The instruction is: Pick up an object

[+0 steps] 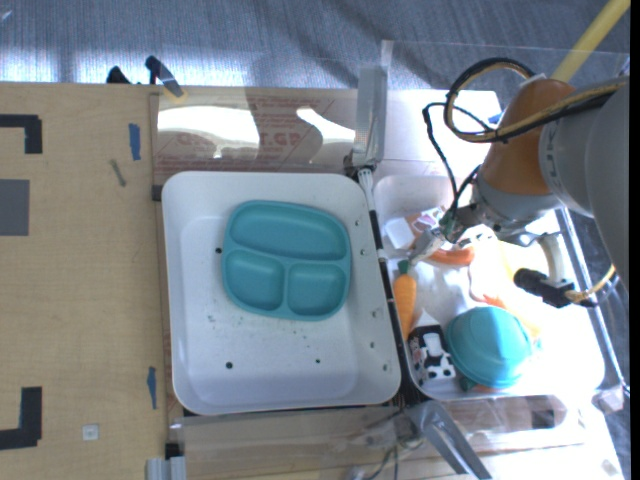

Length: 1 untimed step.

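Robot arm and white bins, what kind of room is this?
Probably a robot test lab. A grey robot arm with loose cables reaches over two white bins of toys, such as a teal plate and a carrot.

Bench (70, 268) with 2 white bins (190, 348)

We count two white bins: a left bin (190, 268) and a right bin (590, 358). The left holds one teal divided plate (285, 258) with three compartments. In the right we count one teal bowl (487, 346), one toy carrot (405, 296), and one black-and-white item (430, 354) we cannot identify.
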Available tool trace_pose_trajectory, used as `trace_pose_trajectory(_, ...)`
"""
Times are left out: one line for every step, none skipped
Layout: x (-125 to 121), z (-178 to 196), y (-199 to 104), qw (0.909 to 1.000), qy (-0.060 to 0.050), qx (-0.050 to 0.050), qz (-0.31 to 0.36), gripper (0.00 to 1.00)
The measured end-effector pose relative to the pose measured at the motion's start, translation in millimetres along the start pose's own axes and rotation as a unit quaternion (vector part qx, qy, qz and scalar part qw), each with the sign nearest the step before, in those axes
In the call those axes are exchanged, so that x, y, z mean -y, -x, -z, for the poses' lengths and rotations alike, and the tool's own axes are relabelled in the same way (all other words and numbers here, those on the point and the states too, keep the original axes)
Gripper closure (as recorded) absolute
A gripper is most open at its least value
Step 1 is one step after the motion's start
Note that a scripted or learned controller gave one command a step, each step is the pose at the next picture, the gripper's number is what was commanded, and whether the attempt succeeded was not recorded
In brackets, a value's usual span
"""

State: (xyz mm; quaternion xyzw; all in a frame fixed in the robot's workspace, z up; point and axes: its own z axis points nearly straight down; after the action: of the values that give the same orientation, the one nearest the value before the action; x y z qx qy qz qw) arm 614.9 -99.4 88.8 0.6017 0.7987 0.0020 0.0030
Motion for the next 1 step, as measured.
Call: trace_pose_trajectory(27.0, 0.4, -2.4, 0.9958, 0.0, 0.0, -0.091, 0.0)
